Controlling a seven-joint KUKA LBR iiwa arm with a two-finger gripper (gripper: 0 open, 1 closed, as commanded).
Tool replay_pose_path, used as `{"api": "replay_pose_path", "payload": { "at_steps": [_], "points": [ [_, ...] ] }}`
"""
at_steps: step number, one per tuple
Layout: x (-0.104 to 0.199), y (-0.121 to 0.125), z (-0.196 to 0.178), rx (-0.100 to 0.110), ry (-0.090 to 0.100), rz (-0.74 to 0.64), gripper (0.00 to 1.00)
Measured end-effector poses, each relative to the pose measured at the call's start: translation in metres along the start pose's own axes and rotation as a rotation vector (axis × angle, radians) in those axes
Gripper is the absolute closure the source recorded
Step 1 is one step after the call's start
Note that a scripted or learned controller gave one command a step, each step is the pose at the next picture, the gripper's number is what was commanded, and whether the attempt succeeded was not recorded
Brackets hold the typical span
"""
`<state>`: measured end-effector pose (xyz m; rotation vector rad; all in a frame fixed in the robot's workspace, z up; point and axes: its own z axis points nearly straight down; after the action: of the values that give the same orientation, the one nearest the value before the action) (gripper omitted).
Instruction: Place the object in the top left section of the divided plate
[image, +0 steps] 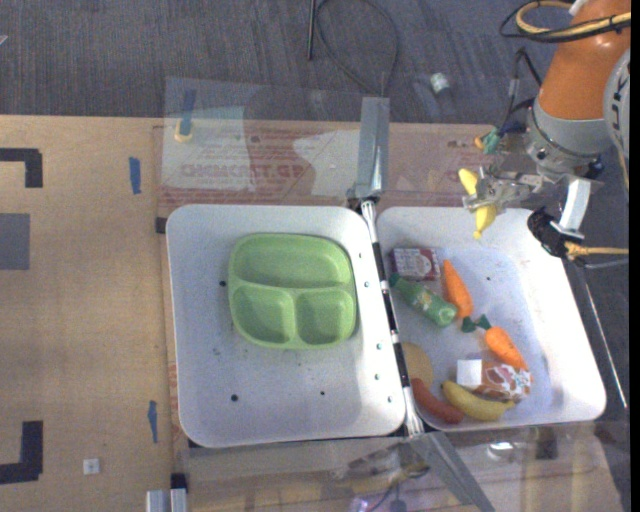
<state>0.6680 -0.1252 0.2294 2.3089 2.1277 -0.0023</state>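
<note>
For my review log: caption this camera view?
Claw holds small yellow object above right white bin; green divided plate waits in left bin.

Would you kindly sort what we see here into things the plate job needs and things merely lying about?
Needed:
- yellow object at the gripper
- green divided plate

Lying about:
- two carrots
- green bottle
- banana
- red packet
- both white bins

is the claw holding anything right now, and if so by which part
Yes: the claw holds a small yellow banana-like piece above the right bin, gripped around its middle, with both yellow ends sticking out.
</note>
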Motion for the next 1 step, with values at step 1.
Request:
{"api": "replay_pose_path", "payload": {
  "at_steps": [1],
  "points": [
    [0.0814,-0.0077,0.0241,0.002,0.002,0.014,1.00]
  ]
}}
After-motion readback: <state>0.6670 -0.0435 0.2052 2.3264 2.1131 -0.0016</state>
